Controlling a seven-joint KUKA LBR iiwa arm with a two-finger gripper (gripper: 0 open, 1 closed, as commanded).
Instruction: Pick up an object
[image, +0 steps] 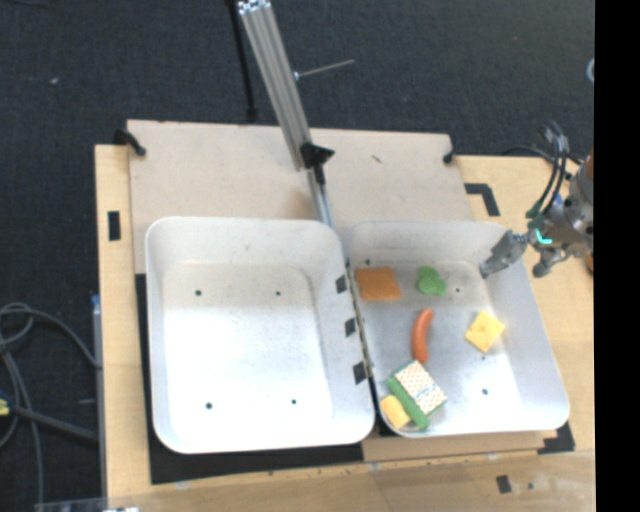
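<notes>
Two fingers (523, 256), seemingly apart, hover over bin (520, 340).

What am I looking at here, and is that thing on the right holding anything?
One camera fixed above a bench looks down at a slant on two shallow white bins. The left bin has nothing in it. The right bin holds an orange block, a green lump, an orange-red sausage shape, a yellow block and a green-and-white checked packet over something yellow and green. The gripper of a robot arm hangs open at the bin's far right rim, holding nothing.
</notes>
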